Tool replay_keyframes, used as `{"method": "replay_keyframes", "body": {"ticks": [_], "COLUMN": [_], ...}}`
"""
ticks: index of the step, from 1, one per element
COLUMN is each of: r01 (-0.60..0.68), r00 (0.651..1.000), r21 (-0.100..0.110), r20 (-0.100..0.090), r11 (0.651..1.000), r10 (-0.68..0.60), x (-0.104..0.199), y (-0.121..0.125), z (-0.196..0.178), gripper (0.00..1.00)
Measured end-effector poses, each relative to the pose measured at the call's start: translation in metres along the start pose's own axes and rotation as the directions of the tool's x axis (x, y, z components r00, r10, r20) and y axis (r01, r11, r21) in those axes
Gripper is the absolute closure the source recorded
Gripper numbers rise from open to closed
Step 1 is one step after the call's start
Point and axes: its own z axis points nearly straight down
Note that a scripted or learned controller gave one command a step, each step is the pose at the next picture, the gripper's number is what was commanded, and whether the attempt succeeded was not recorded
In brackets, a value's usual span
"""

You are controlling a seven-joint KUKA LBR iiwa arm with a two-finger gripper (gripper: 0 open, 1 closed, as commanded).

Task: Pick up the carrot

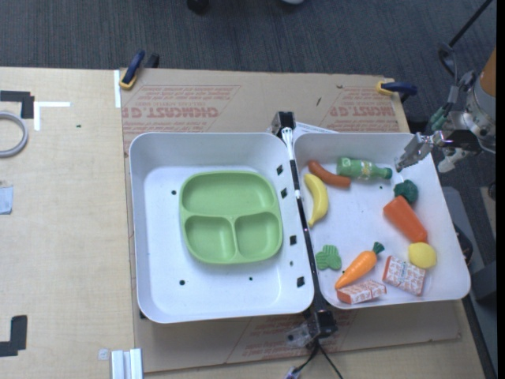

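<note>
**Gripper (405, 159) at the far rim, carrots nearer**

Nearest me, at the bottom of the frame, two small boxes (405, 275) lie against the front wall of the right bin (454, 227). Just behind them is a small carrot (357, 265), pointing lower left with its green top toward the upper right. A leafy green (327, 257) lies to its left and a lemon (422, 254) to its right.

Further back, right of centre in that bin, lies a big carrot (405, 218). Its long axis runs steeply from the dark green top at the upper end to the tip at the lower right, near the lemon. Either one could be the carrot meant; I would bet on the big one, since it is closer to the arm.

Beyond it, a banana (317, 198), a sausage (329, 174) and a bottle (363, 168) sit along the far side. The left bin (150, 235) holds a green plate (231, 215).

The gripper hangs at the upper right corner of the right bin, by the bottle's cap, with nothing in it. Whether it is spread or closed I cannot tell from here.

The big carrot lies below it in the frame, its top almost straight under. A grasp would likely go best closing across that steep axis. The small carrot is well off to the lower left.
</note>
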Motion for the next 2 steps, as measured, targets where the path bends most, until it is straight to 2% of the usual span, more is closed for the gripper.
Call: {"method": "replay_keyframes", "body": {"ticks": [1, 2], "r01": [0.233, 0.326], "r00": [0.972, 0.945], "r21": [-0.001, 0.0], "r20": [0.0, -0.001], "r11": [0.972, 0.945], "r10": [-0.233, -0.326], "x": [0.022, 0.063], "y": [-0.048, -0.092], "z": [0.092, 0.177], "gripper": [0.0, 0.0]}}
